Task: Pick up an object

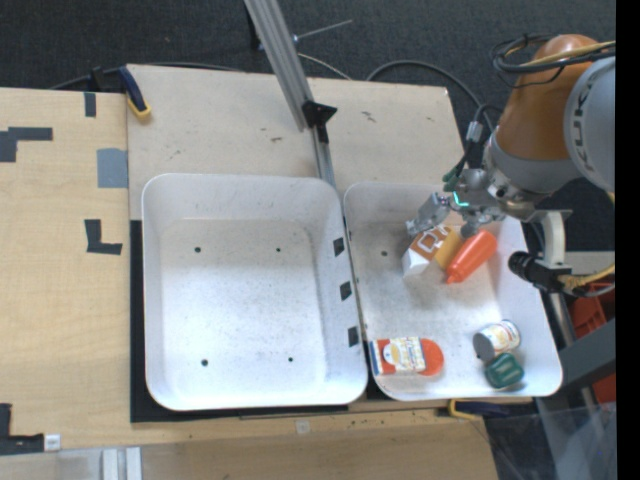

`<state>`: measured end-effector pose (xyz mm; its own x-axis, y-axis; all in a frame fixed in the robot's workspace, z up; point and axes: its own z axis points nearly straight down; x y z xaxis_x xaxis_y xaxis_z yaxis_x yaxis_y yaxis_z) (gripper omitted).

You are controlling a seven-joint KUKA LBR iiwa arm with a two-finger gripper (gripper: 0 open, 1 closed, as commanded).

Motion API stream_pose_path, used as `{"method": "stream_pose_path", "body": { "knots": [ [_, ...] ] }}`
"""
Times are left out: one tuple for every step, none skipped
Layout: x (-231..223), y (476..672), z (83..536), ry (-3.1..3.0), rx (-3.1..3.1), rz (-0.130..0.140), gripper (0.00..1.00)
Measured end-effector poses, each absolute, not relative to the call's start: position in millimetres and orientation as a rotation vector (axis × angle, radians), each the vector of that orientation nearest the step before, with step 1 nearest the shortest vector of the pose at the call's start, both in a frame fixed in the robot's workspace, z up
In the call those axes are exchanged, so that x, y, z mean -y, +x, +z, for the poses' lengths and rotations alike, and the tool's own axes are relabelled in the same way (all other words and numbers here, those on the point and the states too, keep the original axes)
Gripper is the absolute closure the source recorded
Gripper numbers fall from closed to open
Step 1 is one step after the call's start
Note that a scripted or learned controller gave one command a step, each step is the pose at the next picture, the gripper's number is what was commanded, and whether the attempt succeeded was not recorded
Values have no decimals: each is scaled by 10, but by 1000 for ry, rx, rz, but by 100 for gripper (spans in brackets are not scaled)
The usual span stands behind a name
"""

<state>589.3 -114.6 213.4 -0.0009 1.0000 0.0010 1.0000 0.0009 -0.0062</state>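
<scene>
Green object, partly indistinct shape

1. We see the arm reaching in from the right, its orange band above the grey wrist.
2. We find the gripper low, pointing left and downward; its finger spacing is unclear to us.
</scene>
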Motion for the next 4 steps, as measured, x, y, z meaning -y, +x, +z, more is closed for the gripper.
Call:
{"method": "stream_pose_path", "body": {
  "knots": [
    [1147,5903,2158,-2218,2223,2,0],
    [1194,5837,1541,-2217,2218,9,0],
    [1199,5737,932,-2217,2218,8,0],
    [1193,5735,887,-2219,2222,2,0]
  ]
}}
